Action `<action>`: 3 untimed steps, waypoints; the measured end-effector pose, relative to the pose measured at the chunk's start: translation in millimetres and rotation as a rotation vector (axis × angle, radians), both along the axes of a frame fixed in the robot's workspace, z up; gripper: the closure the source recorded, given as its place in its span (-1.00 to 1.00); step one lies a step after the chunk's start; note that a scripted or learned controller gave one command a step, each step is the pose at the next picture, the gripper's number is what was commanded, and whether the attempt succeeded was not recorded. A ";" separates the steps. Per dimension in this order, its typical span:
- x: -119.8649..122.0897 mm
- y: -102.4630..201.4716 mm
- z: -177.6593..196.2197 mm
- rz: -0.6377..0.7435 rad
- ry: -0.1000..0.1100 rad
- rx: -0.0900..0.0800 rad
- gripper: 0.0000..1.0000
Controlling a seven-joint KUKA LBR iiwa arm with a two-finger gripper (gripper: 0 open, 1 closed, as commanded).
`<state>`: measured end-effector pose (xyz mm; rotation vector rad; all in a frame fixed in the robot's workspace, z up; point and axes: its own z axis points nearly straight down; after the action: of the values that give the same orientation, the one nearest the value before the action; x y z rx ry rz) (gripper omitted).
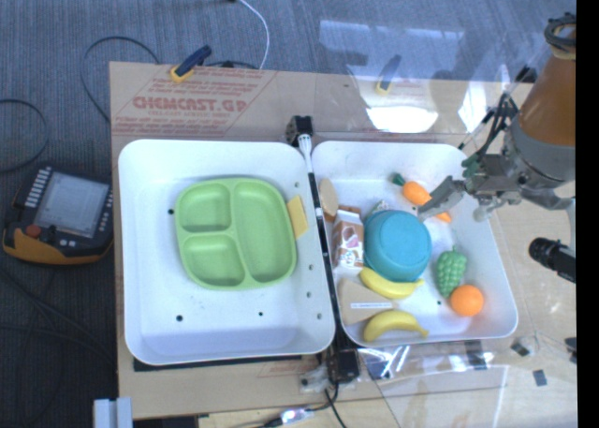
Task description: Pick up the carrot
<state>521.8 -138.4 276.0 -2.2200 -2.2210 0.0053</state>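
One carrot point(415, 193) lies touching the tool point(440, 199); its grip state is unclear.

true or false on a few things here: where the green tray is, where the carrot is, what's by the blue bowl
1. The green tray lies in the left bin. True.
2. The carrot lies in the left bin. False: it is in the right bin, near the gripper.
3. The blue bowl sits in the right bin. True.
4. The orange sits on the green tray. False: it is in the right bin, beside green grapes.
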 end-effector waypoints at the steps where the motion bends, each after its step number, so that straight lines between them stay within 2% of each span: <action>1: 44.7 -78.8 -99.3 -0.244 0.005 -0.001 -1.00; 2: 126.0 -58.9 -180.3 -0.359 -0.009 0.001 -1.00; 3: 124.9 -58.2 -173.6 -0.354 -0.002 -0.003 1.00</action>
<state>646.7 -196.6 102.4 -2.5792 -1.7969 0.0061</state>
